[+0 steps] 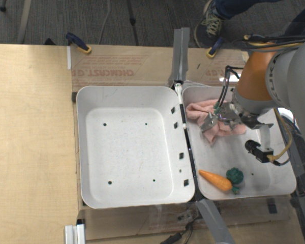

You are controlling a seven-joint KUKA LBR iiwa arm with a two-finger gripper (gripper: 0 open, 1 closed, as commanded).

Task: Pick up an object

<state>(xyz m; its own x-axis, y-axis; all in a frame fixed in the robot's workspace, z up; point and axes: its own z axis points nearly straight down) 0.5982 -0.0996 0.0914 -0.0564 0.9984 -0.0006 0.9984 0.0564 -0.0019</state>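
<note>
The arm [290, 80] is a thick, rounded grey casing with a broad orange band [256, 78] above the wrist, below which sit a darker metal hand [213, 122], thin black cables looping along both sides, and a small black fitting [258, 151] on a pale bracket.

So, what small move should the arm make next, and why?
Probably a short, straight lift. The tool sits low over the pink cloth in the right bin, and a fold of cloth seems gathered at its tip. Rising a little would show whether the cloth comes up. The toy carrot lies apart, near the front.
</note>
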